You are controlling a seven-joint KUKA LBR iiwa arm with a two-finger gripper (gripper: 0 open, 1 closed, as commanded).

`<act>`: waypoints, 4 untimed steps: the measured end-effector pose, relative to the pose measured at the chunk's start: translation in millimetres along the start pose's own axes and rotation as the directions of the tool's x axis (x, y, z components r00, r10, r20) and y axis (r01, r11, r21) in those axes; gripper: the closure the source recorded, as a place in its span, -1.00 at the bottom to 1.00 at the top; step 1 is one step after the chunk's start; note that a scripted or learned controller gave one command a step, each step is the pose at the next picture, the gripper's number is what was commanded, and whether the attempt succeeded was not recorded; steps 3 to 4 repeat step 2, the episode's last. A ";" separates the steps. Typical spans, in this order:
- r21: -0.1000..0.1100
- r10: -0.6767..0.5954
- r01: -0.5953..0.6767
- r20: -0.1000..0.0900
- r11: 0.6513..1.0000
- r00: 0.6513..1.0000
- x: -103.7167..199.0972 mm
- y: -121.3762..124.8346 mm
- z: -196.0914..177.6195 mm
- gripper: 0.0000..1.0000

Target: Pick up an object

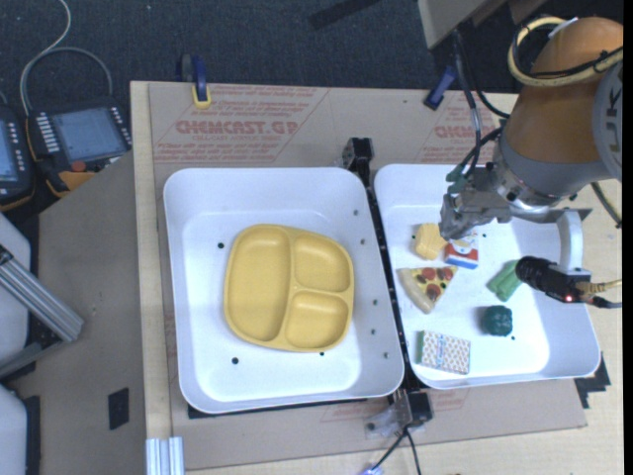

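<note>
Pincer (461,228) sat low in the right bin (564,364), tips down among the toys at the bin's far-left part. Couldn't tell whether it was spread or pressed together; the wrist body hid the tips, and nothing showed between them.

Key relation: the nearest pick candidates lay right at the tips. Yellow cheese block (428,240) was just beside the pincer, toward the left bin (188,265). Small red-white-blue carton (462,256) was directly on the camera side of the tips, touching or nearly so; can't say which. My read is that one of these two was the target, and contact looked not yet made.

Other items in the right bin, relative to the pincer:
- pizza slice (427,286), nearer the camera and slightly toward the left bin, long axis roughly across the bin
- patterned packet (444,351), further on the same side, near the bin's front rim
- dark green lump (497,320), nearer the camera and toward the arm side
- light green piece (504,279), arm side, lying at a diagonal

The left bin, well apart from the pincer, held only a yellow divided plate (288,287).

Risk, as a guess: cheese and carton sat close together, so a closing grip might nudge one while catching the other.
</note>
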State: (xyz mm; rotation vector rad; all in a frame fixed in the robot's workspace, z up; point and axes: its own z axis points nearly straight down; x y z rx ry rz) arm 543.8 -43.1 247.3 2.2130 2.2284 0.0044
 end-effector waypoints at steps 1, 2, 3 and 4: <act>0.000 0.001 -0.001 0.000 1.000 1.000 48.7 30.2 10.8 1.00; 0.000 0.002 -0.002 0.000 1.000 1.000 95.0 54.9 22.9 1.00; 0.000 0.002 -0.002 0.000 1.000 1.000 95.0 54.9 22.9 1.00; 0.000 0.002 -0.002 0.000 1.000 1.000 95.0 54.9 22.9 1.00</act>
